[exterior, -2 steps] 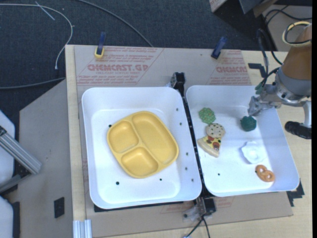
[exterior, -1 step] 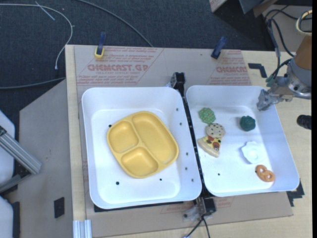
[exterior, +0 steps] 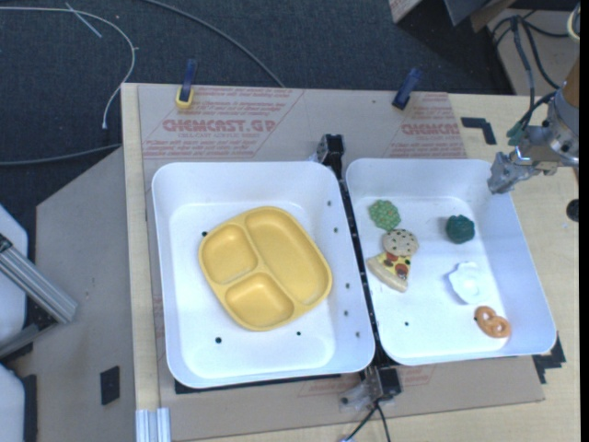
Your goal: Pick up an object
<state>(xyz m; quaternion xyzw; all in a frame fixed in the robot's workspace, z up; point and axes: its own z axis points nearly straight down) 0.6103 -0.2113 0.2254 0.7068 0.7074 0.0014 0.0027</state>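
Arm mostly cut off at right edge; gripper (exterior: 508, 169) small, blurry, can't tell its state. It hangs over right bin's (exterior: 525, 247) far right rim. Green ball (exterior: 460, 228) lies in that bin, near, below-left of it, apart. Yellow tray (exterior: 265, 267) in left bin.

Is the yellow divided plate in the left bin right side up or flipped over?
Right side up. The yellow plate lies flat in the left bin, its three compartments facing upward with raised dividers visible.
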